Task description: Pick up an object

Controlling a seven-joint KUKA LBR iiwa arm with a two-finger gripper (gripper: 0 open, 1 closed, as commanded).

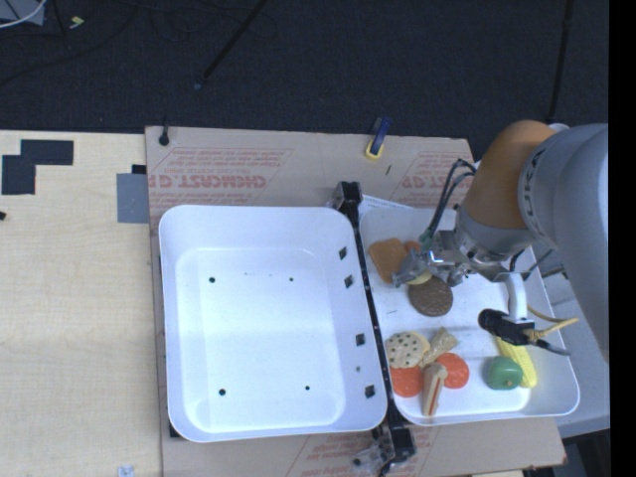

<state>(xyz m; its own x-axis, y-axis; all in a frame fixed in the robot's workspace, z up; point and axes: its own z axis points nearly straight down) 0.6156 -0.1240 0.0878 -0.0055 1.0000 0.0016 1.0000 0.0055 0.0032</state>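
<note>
task: pick up an object. status: not done as far as the view shows; nothing is seen raised off the bin floor and nothing is seen between the jaws. gripper (422,269) sits low in the right bin (477,407), toward its 10 o'clock corner, with the arm (556,197) coming in from 3 o'clock. jaw state: cannot tell whether released or clenched, since the tip is small and mixed up with the parts around it. likely targets, by closeness: orange piece (386,258) just beside the gripper at its 9 o'clock, and brown disc (431,299) just beside it at 6 o'clock; contact with either cannot be made out. both appear to lie flat on the bin floor. other pieces lie in the 6 o'clock half of the same bin: dotted cracker (404,349), tan wedge (443,343), red slices (453,371), tan stick (432,391), and green apple (504,374) touching a yellow piece (520,362) toward 4 o'clock. left bin (258,306) lies at 9 o'clock of the right bin, both on the counter (70,316). judgement: the approach looks done or nearly so. what is left: a confirmed closure on one piece, then a lift clear of the bin. risk noted: orange piece and disc lie close together, so a grasp could nudge one while taking the other.
</note>
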